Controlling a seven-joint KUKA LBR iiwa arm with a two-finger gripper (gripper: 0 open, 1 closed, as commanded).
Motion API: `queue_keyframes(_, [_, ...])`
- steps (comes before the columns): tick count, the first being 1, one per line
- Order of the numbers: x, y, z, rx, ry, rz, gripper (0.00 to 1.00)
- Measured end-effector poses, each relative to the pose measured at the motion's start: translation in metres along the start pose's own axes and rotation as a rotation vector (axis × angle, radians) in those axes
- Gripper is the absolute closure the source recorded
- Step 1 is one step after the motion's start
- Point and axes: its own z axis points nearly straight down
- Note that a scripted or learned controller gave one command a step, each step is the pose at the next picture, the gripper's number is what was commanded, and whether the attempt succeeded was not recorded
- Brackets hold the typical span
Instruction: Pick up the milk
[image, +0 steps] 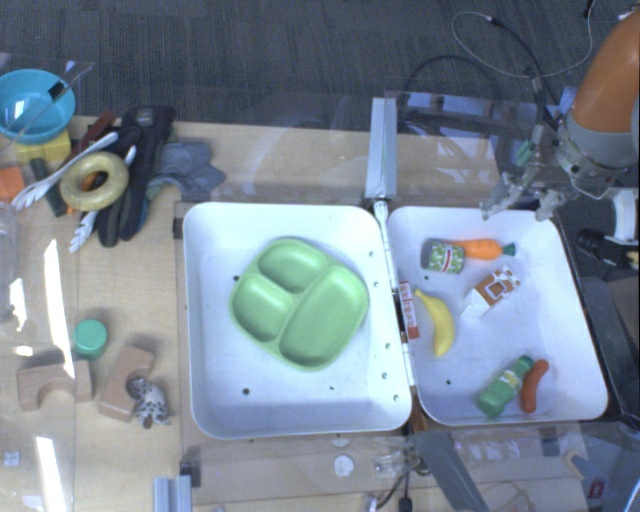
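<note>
Front of right bin: green bottle and a little sausage lay side by side near the front wall, closest to the lens.
Claw: hung over the back rim of the right bin, at its far right corner. Honestly couldn't tell if it was wide or narrow, too much glare and clutter up there. Nothing was visibly gripped in it.
Arm: orange band showed at the top right, above the claw.
Milk: small carton lying tilted on the floor of the right bin, toward the back half, well below the claw and not touching it.
Carrot: just behind the milk, lying crosswise, its end up against a green can.
Banana: left of the milk, near the divider between the bins.
Left bin: held a green divided plate, sat roughly in the middle.
Bench left side: blue bowl in the far corner, yellow ring beside it, wooden blocks and a green cap further forward.
</note>
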Motion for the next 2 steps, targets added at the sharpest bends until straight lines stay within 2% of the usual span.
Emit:
queue_keyframes(1, [-0.011,-0.022,0.122,-0.012,-0.004,-0.082,0.0])
queue_keyframes(2, [-0.033,-0.053,0.131,-0.03,-0.013,-0.274,0.0])
